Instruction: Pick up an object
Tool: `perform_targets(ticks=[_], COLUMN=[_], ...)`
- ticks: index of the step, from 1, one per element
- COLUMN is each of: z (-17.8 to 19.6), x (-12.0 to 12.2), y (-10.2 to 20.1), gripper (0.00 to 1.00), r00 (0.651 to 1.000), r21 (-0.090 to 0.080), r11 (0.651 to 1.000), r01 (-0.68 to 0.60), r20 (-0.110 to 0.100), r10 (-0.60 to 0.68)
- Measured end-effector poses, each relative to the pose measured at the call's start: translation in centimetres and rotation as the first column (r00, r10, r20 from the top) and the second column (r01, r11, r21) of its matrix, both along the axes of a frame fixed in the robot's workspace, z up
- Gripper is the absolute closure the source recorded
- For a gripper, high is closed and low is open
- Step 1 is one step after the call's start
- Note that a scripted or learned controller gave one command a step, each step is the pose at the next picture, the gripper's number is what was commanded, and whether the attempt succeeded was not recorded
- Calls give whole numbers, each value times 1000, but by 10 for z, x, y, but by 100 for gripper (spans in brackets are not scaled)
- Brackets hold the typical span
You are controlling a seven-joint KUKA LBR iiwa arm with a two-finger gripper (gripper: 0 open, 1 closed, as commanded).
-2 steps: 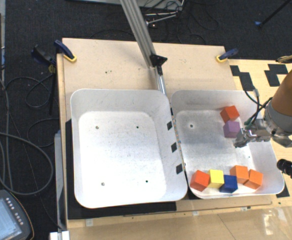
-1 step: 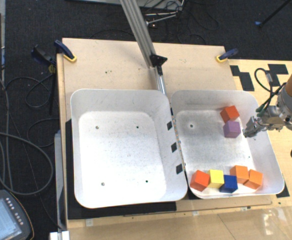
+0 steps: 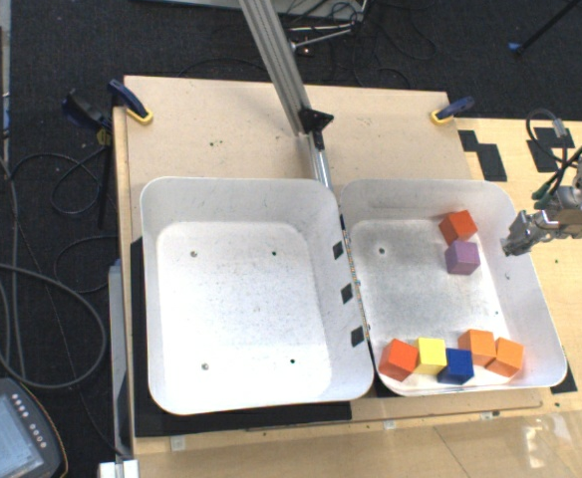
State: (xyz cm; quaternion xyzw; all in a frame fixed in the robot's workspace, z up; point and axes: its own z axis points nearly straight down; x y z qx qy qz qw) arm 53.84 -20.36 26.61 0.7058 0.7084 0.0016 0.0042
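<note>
The right bin (image 3: 411, 267) holds several small blocks. An orange block (image 3: 457, 225) and a purple block (image 3: 461, 257) lie in its upper right part. Along its front wall sit an orange block (image 3: 400, 358), a yellow one (image 3: 431, 353), a blue one (image 3: 457, 365) and two more orange ones (image 3: 479, 346) (image 3: 507, 356). My gripper (image 3: 522, 237) hangs at the bin's right rim, to the right of the purple block and apart from it. Nothing shows between its fingers.
The left bin (image 3: 171, 267) lies beside the right one on the wooden bench (image 3: 231, 127). A slanted metal pole (image 3: 276, 53) rises from the back between the bins. Clamps (image 3: 132, 103) (image 3: 452, 110) grip the bench's far corners.
</note>
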Motion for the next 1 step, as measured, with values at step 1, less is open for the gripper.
perform_targets(ticks=[1], z=[5], x=[12], y=[58], gripper=[100], r00=[1000], r21=[5], r11=[1000], r01=[-5], r20=[-4], r10=[5])
